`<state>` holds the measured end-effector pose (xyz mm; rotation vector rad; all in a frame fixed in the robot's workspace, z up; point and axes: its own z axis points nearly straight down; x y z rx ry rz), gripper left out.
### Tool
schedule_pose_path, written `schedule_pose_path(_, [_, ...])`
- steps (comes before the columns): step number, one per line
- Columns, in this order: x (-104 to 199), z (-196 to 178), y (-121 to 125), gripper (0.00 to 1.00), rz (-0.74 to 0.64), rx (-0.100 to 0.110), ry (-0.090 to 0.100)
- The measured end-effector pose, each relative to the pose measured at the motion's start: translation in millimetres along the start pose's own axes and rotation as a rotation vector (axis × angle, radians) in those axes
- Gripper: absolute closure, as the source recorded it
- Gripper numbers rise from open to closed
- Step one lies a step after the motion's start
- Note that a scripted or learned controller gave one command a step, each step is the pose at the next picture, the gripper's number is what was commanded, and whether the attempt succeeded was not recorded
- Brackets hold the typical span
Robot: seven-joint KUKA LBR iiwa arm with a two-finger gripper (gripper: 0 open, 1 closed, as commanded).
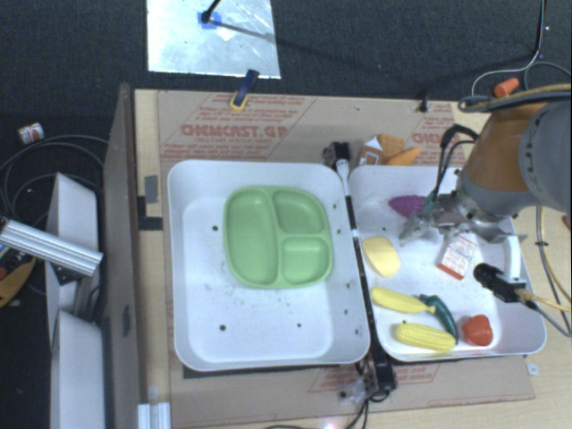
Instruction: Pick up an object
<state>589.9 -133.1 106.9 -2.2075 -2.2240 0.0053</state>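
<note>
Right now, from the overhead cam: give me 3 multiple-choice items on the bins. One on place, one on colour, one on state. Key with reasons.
1. Where does the green divided plate lie?
A. in the left bin
B. in the right bin
C. on the cardboard outside the bins

2. What colour is the object nearest the gripper, up-left of it?
A. blue
B. purple
C. white

3. How does the gripper stand relative to the right bin?
A. over the left bin instead
B. raised far above the bench, clear of both bins
C. low inside the right bin, among the objects

Key: 1 A, the plate sits in the middle of the left bin. 2 B, the purple object lies just above and left of the gripper. 3 C, the gripper is down over the right bin's floor, between the purple object and the red-and-white packet.
</note>
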Motion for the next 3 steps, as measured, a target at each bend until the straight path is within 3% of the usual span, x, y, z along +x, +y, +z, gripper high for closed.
schedule_pose_path(1, [20, 23, 53, 0.00, -0.001, -0.013, -0.003])
schedule_pose_path(2, [25, 21, 81, 0.00, 0.002, -0.013, -0.004])
schedule_pose_path(3, [25, 10, 81, 1.00, 0.000, -0.015, -0.006])
